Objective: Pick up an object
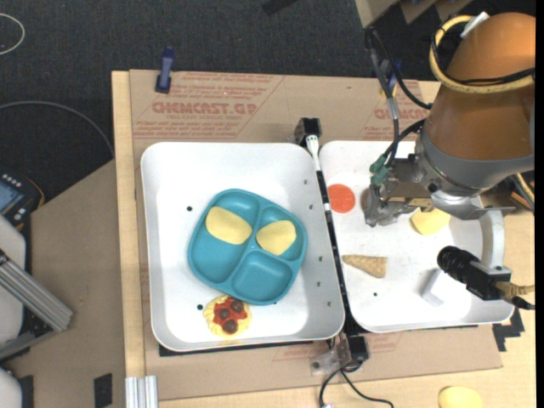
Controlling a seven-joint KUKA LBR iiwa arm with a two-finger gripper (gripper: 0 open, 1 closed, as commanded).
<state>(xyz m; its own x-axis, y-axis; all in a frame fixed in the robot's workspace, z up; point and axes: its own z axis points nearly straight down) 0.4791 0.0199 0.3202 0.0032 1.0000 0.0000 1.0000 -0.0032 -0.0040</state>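
Nearby, tan wedge [365, 264] lies left-right — tip pointing left; jaws' state — cannot tell.

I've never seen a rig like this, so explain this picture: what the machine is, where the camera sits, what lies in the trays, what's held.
One camera looks down from above the bench. The grey-and-orange shape at right is a robot arm; its gripper hangs low over the right bin, near an orange disc, a tan wedge, a pale yellow piece and a white block. The left bin holds a blue divided plate with two yellow pieces in it, and a small pizza-like toy beside it. Nothing is visibly held.
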